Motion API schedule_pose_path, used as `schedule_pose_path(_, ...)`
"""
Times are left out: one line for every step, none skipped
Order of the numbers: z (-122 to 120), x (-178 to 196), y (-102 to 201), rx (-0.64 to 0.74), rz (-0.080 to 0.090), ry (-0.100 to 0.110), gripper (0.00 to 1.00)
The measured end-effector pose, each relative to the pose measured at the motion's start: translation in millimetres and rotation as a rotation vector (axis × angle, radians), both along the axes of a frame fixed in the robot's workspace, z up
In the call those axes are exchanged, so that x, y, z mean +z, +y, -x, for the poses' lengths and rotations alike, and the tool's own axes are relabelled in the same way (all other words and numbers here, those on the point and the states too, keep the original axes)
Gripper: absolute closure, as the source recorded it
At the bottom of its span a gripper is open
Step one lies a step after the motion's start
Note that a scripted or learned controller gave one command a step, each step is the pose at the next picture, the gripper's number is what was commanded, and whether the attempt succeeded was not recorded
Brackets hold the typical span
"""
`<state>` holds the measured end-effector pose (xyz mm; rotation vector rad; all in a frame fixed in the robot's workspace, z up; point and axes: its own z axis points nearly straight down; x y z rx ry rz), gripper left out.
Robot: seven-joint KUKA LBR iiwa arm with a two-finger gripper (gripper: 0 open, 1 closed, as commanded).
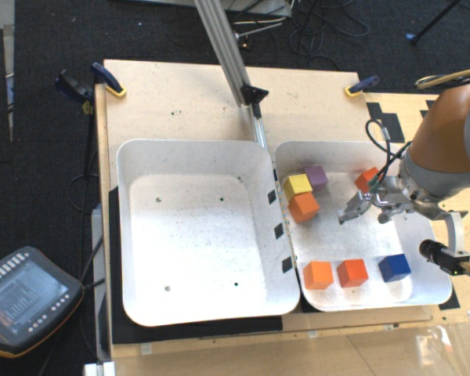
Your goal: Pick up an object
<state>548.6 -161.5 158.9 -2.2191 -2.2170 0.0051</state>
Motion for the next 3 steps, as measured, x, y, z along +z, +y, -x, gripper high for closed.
schedule_pose_path(-3,-63,-1,0.000,0.000,0.000,0.00)
schedule_pose_path(-5,-49,-2,0.000,0.002,-0.008,1.00)
schedule_pose_path(-8,-6,0,0.003,0.003,-0.010,1.00)
